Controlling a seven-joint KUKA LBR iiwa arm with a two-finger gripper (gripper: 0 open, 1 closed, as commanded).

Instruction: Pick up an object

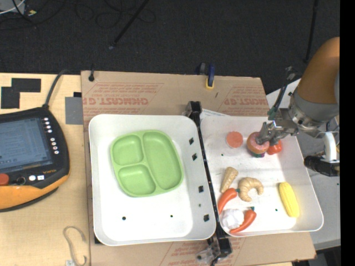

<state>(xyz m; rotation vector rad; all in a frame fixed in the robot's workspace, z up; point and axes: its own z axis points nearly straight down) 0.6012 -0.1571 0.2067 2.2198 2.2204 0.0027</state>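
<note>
Across the centre of the frame lie two white bins: left bin (105, 215) holding a green divided plate (146, 163); right bin (310, 201) holding corn (288, 199), a croissant (250, 187) and a pink disc (234, 139). At upper right, the gripper (268, 137) meets a round toy (258, 146); finger spacing cannot be told.
</note>
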